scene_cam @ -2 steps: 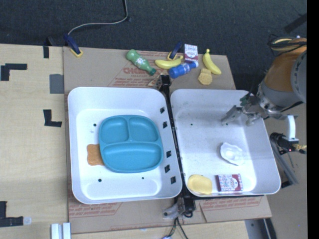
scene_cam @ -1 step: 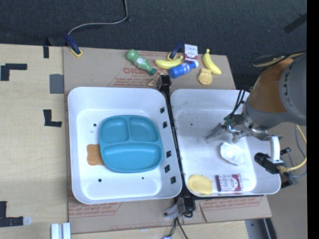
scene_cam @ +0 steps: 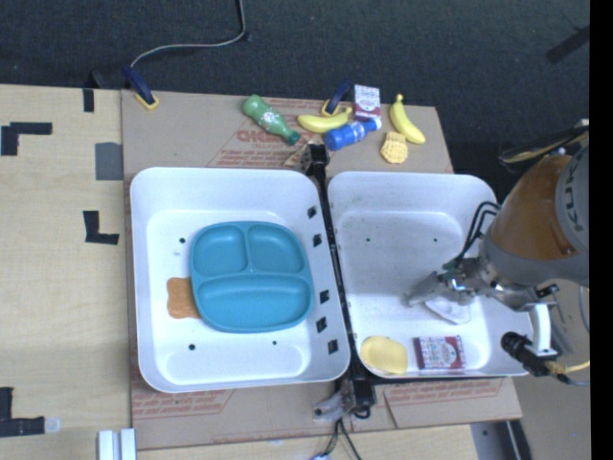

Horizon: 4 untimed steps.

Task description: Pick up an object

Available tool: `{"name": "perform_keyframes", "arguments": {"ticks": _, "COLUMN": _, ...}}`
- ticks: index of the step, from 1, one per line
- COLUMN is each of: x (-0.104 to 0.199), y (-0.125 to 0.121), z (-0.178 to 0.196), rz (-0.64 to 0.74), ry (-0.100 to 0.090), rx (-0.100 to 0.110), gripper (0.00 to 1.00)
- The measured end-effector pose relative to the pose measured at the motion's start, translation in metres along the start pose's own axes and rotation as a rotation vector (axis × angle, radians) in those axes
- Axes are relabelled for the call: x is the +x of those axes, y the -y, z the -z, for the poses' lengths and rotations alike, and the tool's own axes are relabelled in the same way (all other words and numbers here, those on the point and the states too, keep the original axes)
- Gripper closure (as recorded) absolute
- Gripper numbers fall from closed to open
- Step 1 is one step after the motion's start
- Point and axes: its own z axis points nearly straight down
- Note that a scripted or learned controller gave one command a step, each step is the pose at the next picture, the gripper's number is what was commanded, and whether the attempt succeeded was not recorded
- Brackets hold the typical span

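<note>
Hovering: hand [scene_cam: 421, 295] mid right bin [scene_cam: 383, 188] | grip unclear, possibly empty | yellow object [scene_cam: 385, 355] at front edge

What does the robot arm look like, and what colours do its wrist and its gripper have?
The grey robot arm enters from the right, with a broad orange-brown band above the wrist. A thin black cable loops beside it. The two-finger metal gripper is silver-grey with slim fingers. A white and black fitting sits below the wrist.
</note>
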Motion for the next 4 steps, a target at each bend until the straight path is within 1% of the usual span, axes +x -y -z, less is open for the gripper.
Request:
{"name": "perform_keyframes", "arguments": {"ticks": 1, "x": 0.059, "y": -0.025, "z": 0.000, "rz": 0.003, "ry": -0.002, "rx": -0.003, "gripper": 0.00}}
{"name": "perform_keyframes", "arguments": {"ticks": 2, "x": 0.059, "y": -0.027, "z": 0.012, "rz": 0.004, "ry": -0.003, "rx": -0.005, "gripper": 1.00}}
{"name": "perform_keyframes", "arguments": {"ticks": 3, "x": 0.027, "y": -0.024, "z": 0.116, "rz": 0.001, "ry": -0.003, "rx": 0.006, "gripper": 1.00}}
{"name": "perform_keyframes", "arguments": {"ticks": 4, "x": 0.066, "y": -0.043, "z": 0.076, "rz": 0.002, "ry": -0.006, "rx": 0.010, "gripper": 1.00}}
